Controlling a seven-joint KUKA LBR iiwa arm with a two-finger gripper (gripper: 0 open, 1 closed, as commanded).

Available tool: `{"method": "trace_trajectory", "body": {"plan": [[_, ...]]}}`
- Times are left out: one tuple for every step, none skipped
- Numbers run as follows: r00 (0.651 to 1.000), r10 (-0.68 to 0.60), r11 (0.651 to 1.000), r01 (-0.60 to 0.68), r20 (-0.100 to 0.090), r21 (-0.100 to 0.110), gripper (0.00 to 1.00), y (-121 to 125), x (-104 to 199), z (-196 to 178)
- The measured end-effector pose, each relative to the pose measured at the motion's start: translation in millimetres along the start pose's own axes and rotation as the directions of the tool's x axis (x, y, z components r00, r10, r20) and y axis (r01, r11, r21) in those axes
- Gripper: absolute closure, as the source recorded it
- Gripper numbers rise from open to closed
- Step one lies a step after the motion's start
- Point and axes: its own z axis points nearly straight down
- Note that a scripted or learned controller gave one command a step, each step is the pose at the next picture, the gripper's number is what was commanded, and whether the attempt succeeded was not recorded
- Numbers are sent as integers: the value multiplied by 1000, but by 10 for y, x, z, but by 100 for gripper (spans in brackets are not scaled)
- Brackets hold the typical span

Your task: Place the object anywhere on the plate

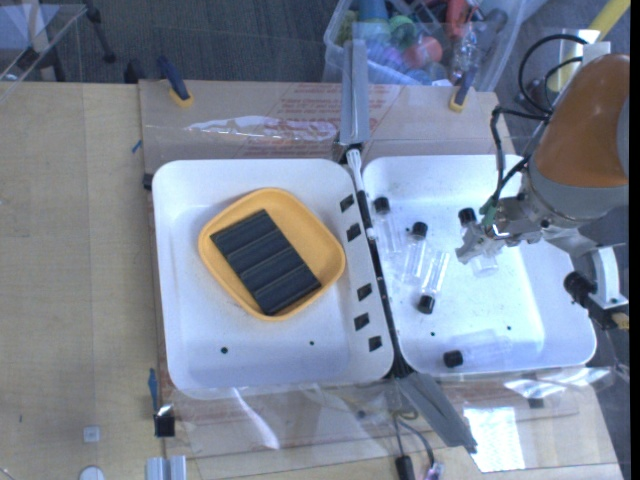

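A yellow square plate (322,236) lies tilted in the left bin (200,348). A dark grey ridged block (268,261) rests flat on the middle of the plate. My gripper (481,247) hangs low over the right bin (540,318), on its right side, far from the plate. It is among several clear vials with black caps, such as a vial (431,282) just to its left and a black cap (466,215) right behind it. The wrist hides what is under the gripper.
More black-capped vials lie in the right bin, one (415,236) near the divider and one (452,359) at the front. A raised divider (365,268) with black clips separates the bins. A clear box of toys (430,18) stands behind the bench.
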Motion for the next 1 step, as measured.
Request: {"method": "trace_trajectory", "body": {"plan": [[1000, 0, 1000, 0, 0, 0, 0, 0, 0, -1]]}}
